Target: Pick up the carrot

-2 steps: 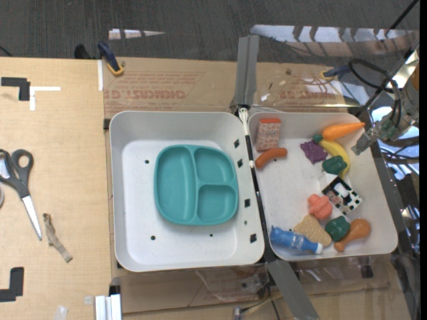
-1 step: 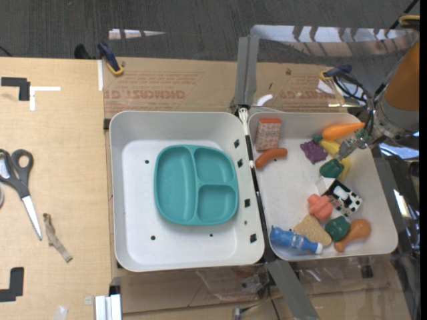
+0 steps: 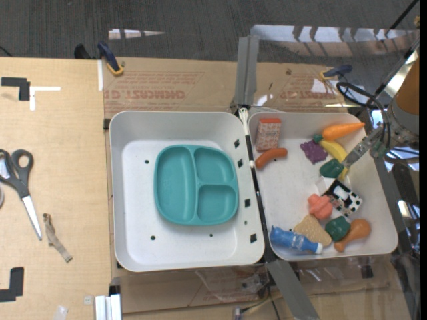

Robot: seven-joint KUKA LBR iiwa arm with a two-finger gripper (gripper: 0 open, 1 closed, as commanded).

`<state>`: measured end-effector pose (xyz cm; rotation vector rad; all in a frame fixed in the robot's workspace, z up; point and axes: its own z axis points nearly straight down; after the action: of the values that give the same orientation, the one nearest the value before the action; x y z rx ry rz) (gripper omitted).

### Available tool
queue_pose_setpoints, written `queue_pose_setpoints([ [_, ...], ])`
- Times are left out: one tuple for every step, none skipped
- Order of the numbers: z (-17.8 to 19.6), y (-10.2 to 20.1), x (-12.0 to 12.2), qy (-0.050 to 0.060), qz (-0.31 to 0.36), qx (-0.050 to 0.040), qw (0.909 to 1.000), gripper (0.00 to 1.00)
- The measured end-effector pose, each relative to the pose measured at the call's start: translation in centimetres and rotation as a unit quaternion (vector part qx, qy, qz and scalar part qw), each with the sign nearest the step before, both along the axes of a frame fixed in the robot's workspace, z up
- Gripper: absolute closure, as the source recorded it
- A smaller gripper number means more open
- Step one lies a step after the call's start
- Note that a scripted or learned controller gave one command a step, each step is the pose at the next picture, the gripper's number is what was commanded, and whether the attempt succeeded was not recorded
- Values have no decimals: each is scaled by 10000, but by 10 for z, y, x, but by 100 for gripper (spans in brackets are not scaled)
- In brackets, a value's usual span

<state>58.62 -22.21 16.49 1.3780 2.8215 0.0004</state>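
The carrot [image 3: 342, 130] lies unlifted at the far side of the right bin [image 3: 383, 249], just beyond the banana [image 3: 333, 150], with the gripper [image 3: 355, 153] just beside the banana; its grip state cannot be told, so pickup remains outstanding.

Orange carrot [image 3: 342, 131], flat, right bin's far edge

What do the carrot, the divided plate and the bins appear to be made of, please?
The carrot looks like moulded plastic toy food: uniform orange with a smooth surface, though the finish is hard to judge. The teal divided plate seems to be matte plastic, evenly coloured with softly rounded compartment ridges. The two bins, left and right, look like thin white plastic with rounded corners and slight sheen.
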Motion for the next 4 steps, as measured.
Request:
queue_pose_setpoints([
  [12,0,-2,-8,1832,-6,9831,100],
  [14,0,-68,-3,3123,-1,9500,100],
  [-12,1,-103,1,3764,1,9265,100],
  [4,1,-107,-13,4738,-12,8807,100],
])
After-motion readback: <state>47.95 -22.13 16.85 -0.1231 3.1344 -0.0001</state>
